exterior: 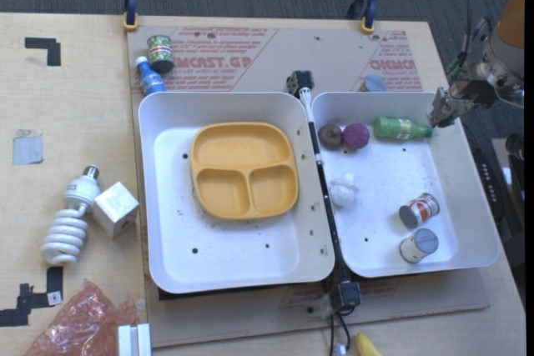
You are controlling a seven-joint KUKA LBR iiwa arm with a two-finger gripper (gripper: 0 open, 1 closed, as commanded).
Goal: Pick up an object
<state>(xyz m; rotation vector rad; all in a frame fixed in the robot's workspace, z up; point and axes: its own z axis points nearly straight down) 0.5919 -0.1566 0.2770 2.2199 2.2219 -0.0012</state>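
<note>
The gripper sits at the right bin's far right edge. I cannot tell if it is grabbing anything. Just to its left lies a green bottle, almost touching it. Further left are a purple ball and a brown ring, side by side. Below the gripper, nearer the camera, lie two small cans. A white lump rests down and to the left. Far left, the other bin holds a yellow tray.
</note>
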